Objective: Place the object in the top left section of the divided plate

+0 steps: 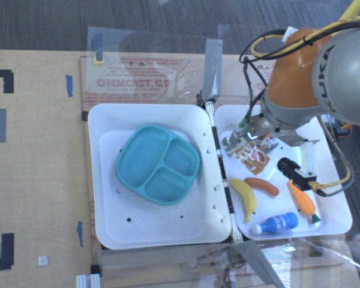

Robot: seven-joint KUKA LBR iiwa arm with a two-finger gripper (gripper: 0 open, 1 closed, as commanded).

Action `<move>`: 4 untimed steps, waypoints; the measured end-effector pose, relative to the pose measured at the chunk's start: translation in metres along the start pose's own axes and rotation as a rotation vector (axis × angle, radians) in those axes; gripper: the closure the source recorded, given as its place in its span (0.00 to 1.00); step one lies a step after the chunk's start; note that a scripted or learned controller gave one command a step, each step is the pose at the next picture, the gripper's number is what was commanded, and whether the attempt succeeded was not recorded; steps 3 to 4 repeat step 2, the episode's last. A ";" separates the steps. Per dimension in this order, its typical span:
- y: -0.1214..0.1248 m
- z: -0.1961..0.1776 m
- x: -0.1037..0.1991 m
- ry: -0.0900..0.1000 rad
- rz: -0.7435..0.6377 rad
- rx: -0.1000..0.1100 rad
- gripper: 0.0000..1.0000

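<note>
A: Arm point(312, 71) sits closest to the lens; gripper point(247, 135) hangs low over the right bin point(342, 221), above a crumpled packet point(250, 155). Grip state, can't tell.

B: Looks like the pick step. Next: lift, carry to the divided plate point(158, 164) in the left bin point(102, 179).

Blue divided plate point(159, 164) in left bin point(102, 179); banana point(245, 198), sausage point(261, 186), carrot point(302, 199), bottle point(277, 223) in right bin point(342, 218).
</note>
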State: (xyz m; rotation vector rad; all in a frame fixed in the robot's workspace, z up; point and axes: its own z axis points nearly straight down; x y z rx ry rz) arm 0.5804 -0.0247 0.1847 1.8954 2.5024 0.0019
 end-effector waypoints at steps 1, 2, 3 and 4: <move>0.014 0.000 0.093 0.001 -0.089 0.002 1.00; 0.014 0.000 0.093 0.001 -0.089 0.002 0.00; 0.014 0.000 0.093 0.001 -0.089 0.002 0.00; 0.014 0.000 0.093 0.001 -0.089 0.002 0.00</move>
